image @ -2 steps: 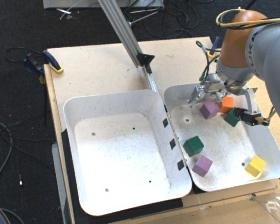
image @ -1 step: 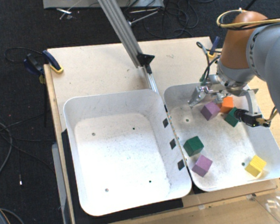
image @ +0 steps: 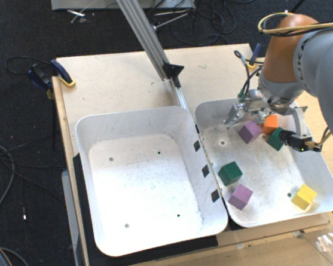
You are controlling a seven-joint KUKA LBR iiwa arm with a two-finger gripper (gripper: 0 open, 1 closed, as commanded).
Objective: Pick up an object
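Purple block near the back of the right bin looks like the likeliest target: it lies just below and a touch toward the front of the gripper, closer to it than anything else. An orange block sits just beside it on the right, and a dark green block lies just in front of the orange one, so the three form a tight cluster at the back right of the bin. The purple block appears tilted, one corner pointing toward the bin's back wall, with no clear long axis.

Further forward, well apart from that cluster, a second green block and a second purple block sit near the divide between the bins, and a yellow block rests by the front right corner. The left bin stands alongside.

Whether the gripper is spread or pressed together I cannot tell; cables and the wrist body clutter it, and nothing is visibly pinched. The arm covers the bin's back right corner, and the orange and dark green blocks are partly hidden by the hardware.
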